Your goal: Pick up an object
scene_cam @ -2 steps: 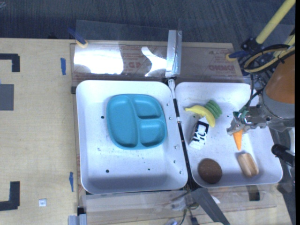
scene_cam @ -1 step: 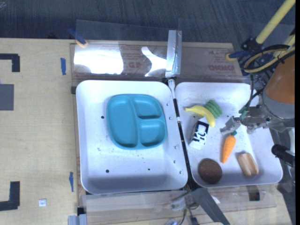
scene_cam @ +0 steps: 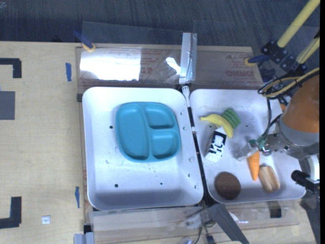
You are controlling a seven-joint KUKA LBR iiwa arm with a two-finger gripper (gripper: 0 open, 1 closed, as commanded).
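left shallow white bin [scene_cam: 96,136]: smooth plastic, slight sheen
blue divided tray [scene_cam: 147,131]: smooth matt plastic
yellow toy banana [scene_cam: 218,122]: glossy plastic
brown round ball [scene_cam: 227,184]: rough, matt
pale bench top [scene_cam: 40,151]: matt wood
clear upright panel [scene_cam: 132,60]: glossy, reflective plastic
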